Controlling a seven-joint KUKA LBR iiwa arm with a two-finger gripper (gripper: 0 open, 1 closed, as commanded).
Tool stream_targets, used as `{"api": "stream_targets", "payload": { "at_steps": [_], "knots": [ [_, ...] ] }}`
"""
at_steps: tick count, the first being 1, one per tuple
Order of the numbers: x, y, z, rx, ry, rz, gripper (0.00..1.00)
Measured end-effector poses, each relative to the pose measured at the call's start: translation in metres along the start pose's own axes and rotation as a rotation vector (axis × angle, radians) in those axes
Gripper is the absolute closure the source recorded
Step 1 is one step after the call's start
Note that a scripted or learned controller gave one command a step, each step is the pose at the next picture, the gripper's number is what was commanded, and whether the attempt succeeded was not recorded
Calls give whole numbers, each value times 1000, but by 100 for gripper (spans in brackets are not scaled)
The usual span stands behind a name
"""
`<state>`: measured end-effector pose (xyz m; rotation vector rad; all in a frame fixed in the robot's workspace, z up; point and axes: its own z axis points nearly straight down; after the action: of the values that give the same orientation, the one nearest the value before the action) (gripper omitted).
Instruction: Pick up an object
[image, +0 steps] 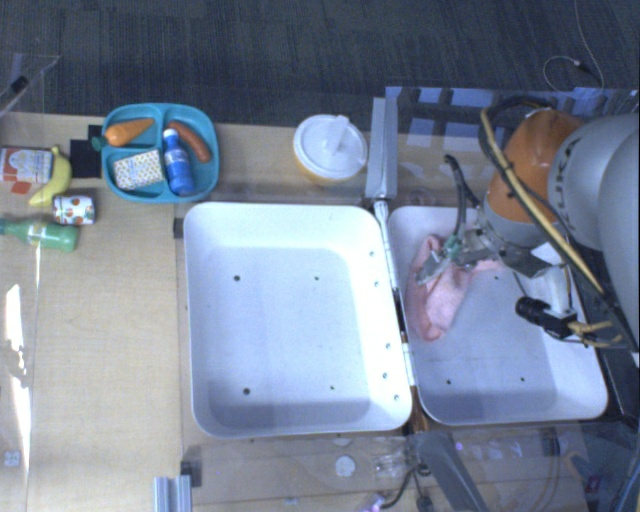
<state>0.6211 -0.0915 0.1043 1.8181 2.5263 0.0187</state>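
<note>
From my remote station I log: a dark carpeted floor (250, 45) along the twelve o'clock edge; a pale wooden bench (100, 350) filling the nine o'clock side; a clear panel (20, 300) glinting at nine o'clock; metal brackets (172, 492) at seven o'clock. Lighting is even and soft, with faint shadows near six o'clock.

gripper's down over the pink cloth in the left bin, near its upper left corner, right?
Wrong bin. The camera view shows the gripper over the pink cloth in the right bin, near its upper left corner. The left bin is the one beside it.
</note>
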Motion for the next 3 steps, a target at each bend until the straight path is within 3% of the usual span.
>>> {"api": "stream_targets", "payload": {
  "at_steps": [1,2,3],
  "knots": [
    [7,-16,10,1,4,102,0],
    [5,-14,0,-2,-1,100,100],
    [5,-14,0,-2,0,100,0]
  ]
}}
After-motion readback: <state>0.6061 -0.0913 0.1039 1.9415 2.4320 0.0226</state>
